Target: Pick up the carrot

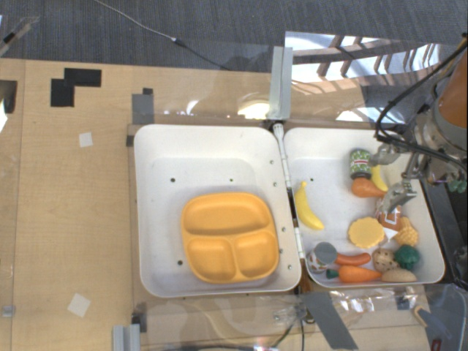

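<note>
Two shallow white bins sit side by side on the tabletop [66, 218]. The left bin [157, 159] holds a yellow divided plate [229, 235] lying a little toward its near right corner, with bare white floor open along its far and left sides. The right bin [322, 156] is crowded along its right and near edges, while its far left part lies open. The carrot [358, 274] lies on its side against the near wall of the right bin, just in front of a red sausage [354, 259] and beside a grey disc [322, 254]. A banana [306, 208] rests close to the wall dividing the bins, well apart from the carrot. A round yellow slice [365, 232] lies in the middle of the crowded area, with a green broccoli piece [408, 256] and an ear of corn [406, 234] near the right wall. A small dark jar [359, 164] with a green label stands toward the far side; its writing is too small to read. The jaws [393, 202] hang low over the right part of that bin, above an orange and white item, well apart from the carrot; whether they are wide or narrow cannot be told.
</note>
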Controlling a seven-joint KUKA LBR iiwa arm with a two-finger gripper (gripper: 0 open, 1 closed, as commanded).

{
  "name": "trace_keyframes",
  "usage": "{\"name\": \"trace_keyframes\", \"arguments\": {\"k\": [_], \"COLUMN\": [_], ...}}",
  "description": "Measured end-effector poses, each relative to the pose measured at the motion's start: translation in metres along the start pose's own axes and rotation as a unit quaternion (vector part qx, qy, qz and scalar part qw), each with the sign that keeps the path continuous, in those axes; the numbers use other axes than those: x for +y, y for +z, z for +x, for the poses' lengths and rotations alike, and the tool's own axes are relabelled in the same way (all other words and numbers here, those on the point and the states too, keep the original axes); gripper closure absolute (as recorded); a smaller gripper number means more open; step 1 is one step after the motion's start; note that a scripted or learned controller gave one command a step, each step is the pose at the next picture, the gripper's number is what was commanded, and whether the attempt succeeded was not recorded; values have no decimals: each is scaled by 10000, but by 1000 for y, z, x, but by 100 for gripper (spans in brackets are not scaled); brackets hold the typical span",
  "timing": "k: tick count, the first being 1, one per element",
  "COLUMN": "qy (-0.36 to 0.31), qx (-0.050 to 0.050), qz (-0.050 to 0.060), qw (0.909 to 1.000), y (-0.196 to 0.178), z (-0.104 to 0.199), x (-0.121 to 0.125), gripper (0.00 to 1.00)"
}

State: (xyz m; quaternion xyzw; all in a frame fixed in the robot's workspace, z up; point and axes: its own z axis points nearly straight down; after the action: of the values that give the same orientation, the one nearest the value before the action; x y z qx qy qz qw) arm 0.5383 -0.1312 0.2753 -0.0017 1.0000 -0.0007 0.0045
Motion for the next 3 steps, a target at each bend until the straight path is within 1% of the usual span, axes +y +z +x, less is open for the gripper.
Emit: {"name": "trace_keyframes", "arguments": {"k": [1, 2, 3], "qy": [517, -1117, -1152], "qx": [59, -61, -96], "qz": [-10, 16, 24], "qw": [9986, 9937, 9933], "y": [152, 184, 172], "z": [21, 21, 18], "x": [-32, 11, 12], "gripper": [0, 0, 100]}}
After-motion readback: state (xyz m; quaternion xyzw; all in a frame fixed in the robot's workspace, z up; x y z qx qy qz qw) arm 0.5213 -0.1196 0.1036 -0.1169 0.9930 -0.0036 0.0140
